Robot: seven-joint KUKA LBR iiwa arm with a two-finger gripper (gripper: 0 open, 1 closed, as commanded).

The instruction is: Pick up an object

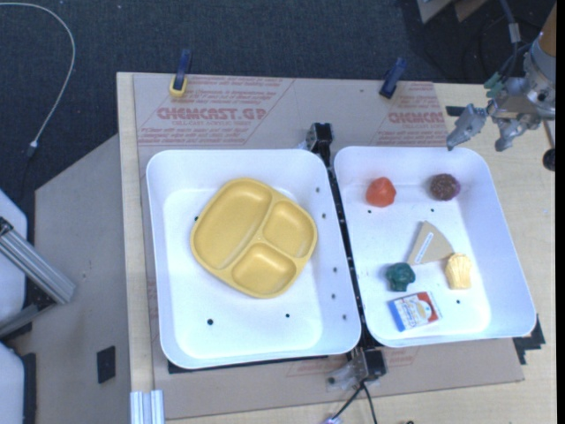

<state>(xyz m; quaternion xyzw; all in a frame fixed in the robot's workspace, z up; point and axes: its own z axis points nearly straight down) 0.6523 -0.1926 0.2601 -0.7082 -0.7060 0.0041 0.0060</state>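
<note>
The right bin (503, 237) holds several small objects: a red tomato-like ball (380, 192), a dark brown round cookie (444, 186), a tan wedge (427, 242), a yellow chunk (457, 270), a green broccoli-like piece (400, 276) and a small red and blue packet (414, 310). My gripper (485, 131) hangs above the bench just beyond the right bin's far right corner, open, with nothing between its two fingers (463, 128). It is nearest to the brown cookie, up and to the right of it.
The left bin (168, 263) carries a yellow three-compartment plate (253, 236). A yellow and blue clamp (180, 76) and a blue clamp (393, 78) grip the cardboard sheet's far edge. A black clip (320, 135) sits between the bins.
</note>
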